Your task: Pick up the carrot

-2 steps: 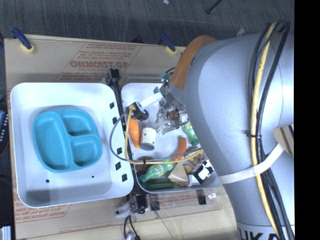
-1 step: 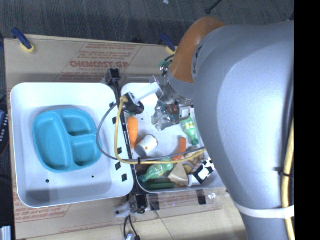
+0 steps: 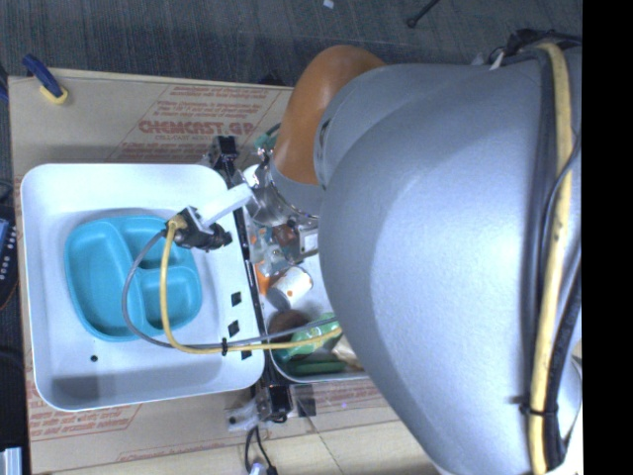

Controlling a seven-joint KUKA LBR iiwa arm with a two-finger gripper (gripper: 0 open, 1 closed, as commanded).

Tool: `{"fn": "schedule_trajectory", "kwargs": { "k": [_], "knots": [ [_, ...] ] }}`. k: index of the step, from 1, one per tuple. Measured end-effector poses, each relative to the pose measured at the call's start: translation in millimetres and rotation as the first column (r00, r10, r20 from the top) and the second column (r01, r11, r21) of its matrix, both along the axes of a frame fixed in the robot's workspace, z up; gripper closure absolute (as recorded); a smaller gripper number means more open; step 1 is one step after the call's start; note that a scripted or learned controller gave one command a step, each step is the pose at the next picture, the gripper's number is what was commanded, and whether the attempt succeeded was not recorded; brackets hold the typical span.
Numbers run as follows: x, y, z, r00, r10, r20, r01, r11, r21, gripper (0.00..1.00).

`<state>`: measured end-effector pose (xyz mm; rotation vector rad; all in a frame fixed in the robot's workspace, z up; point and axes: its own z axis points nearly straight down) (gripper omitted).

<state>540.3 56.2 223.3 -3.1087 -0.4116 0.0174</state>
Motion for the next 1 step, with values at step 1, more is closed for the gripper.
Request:
{"fn": "schedule_trajectory", "kwargs": {
  "k": [1],
  "knots": [
    [-31.2, -7.2, 1.7, 0.985, 0.172, -0.001, -0.172, 0.985, 0.003, 1.0]
  ]
}}
